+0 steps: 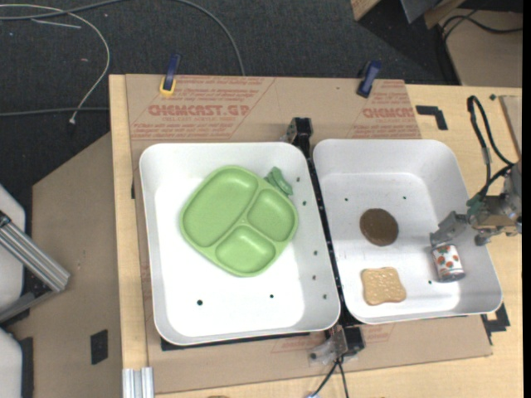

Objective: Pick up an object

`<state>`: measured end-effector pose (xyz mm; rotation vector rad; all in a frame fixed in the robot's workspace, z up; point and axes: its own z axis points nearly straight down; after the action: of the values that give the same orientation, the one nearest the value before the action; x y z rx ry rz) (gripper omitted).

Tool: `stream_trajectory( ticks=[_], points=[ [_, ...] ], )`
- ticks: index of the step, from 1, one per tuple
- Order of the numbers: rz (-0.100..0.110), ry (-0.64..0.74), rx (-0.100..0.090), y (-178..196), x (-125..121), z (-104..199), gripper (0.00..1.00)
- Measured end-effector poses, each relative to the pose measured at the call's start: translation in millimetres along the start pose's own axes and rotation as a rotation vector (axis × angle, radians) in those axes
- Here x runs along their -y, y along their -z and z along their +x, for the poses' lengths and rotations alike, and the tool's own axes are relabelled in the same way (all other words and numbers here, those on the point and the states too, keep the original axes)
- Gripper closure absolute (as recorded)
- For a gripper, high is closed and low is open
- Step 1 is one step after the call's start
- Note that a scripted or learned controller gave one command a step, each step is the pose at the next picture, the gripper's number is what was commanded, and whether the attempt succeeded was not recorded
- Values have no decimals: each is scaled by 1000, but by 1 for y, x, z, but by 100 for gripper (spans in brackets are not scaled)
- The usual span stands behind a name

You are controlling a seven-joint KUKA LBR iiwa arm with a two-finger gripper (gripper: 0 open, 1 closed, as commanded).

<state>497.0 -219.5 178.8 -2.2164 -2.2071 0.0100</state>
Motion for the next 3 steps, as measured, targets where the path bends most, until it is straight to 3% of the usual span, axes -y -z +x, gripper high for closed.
stream_trajectory(
  ticks=[1, 2, 3],
  points=[
    [-13, 5, 4, 7, -4, 1, 0],
    [-8, 3, 1, -56, 0, -2, 0],
    [-12, 4, 2, -94, 0, -2, 0]
  ],
)
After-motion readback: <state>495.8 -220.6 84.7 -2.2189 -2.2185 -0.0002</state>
